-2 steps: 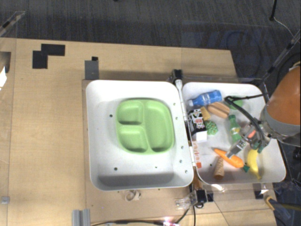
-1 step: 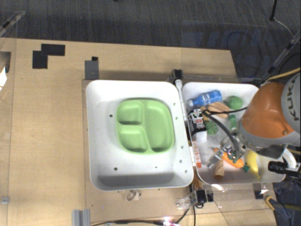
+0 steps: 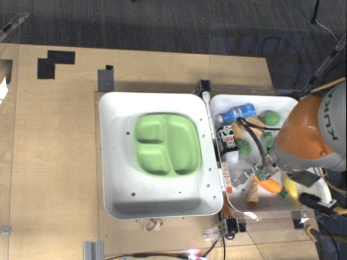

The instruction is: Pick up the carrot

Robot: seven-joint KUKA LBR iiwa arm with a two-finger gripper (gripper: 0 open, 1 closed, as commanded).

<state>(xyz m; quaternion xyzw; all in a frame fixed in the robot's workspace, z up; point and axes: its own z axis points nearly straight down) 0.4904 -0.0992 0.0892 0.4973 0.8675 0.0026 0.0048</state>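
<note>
Around me the room was quiet and plain. The floor beyond my bench was a dark grey carpet with fine ribs, and thin dark legs of some stand crossed it at the top. The bench itself was light wood, flat and pale. Black tape marks sat near its far left corner. Small grey metal brackets were fixed on the wood. The light was soft and even, with a bright spot at the left edge.
</note>
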